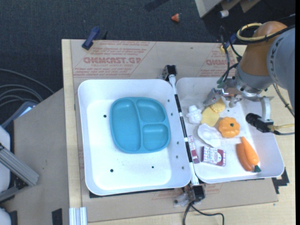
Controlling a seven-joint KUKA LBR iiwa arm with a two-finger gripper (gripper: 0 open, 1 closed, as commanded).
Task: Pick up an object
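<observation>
Claw (224,93): low in the right bin (274,146), just above the yellow lump (212,116); grip state cannot be told.
Targets: pumpkin (228,127), carrot (247,154), carton (213,155), packed around the lump.
Risk: crowding could make it nudge neighbours and close on nothing.

Blue divided tray (139,124) in left bin (89,139).
</observation>
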